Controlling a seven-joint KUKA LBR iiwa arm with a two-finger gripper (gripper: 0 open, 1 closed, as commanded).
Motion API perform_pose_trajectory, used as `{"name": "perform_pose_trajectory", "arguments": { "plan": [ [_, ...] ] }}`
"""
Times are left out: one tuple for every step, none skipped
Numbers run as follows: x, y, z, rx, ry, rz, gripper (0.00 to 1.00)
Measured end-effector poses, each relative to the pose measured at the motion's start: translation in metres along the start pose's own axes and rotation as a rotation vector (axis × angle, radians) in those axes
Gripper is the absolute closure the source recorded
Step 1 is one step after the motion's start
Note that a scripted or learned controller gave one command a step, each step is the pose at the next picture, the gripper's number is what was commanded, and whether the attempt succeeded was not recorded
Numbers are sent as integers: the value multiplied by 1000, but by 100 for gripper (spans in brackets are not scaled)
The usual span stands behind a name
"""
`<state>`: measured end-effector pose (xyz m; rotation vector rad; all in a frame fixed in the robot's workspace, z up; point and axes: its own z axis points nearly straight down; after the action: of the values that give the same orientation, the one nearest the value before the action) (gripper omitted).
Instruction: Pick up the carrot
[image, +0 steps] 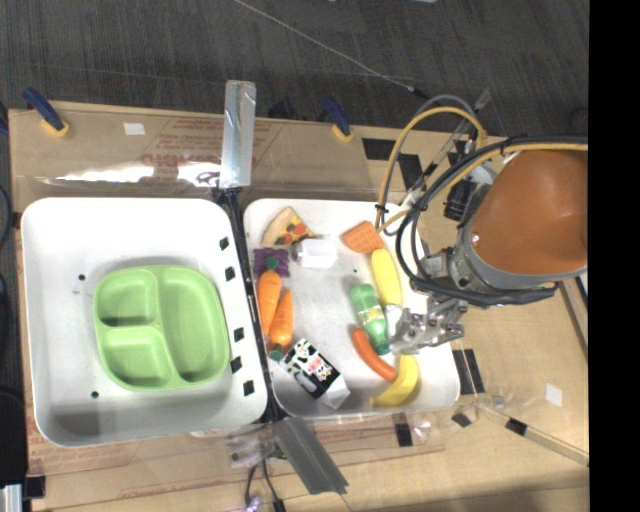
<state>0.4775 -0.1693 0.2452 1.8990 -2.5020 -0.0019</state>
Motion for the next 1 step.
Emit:
{"name": "perform_pose_trajectory", "arguments": {
  "plan": [
    [-6, 1, -22, 4, 0, -288, 100]
  ]
}}
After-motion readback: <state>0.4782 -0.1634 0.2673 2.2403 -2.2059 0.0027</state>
